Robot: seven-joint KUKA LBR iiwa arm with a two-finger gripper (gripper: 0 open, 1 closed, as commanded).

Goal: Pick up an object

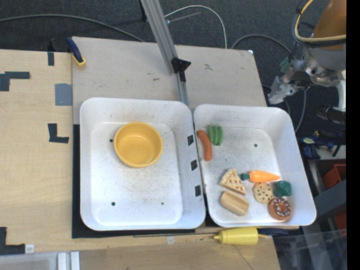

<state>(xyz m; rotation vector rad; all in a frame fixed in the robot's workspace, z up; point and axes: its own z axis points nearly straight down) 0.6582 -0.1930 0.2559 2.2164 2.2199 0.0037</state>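
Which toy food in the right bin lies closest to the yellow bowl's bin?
The orange-red sausage, lying along the right bin's left wall; the green vegetable piece sits just beyond it.

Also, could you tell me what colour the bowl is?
Yellow; the bowl shows best in the camera view.

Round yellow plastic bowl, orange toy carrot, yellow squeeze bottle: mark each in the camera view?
Round yellow plastic bowl (pixel 138 145): camera view, left bin, point on its inner floor.
Orange toy carrot (pixel 263 176): camera view, right bin, point on mid-body.
Yellow squeeze bottle (pixel 241 236): camera view, outside the bins' near edge, point on its body.
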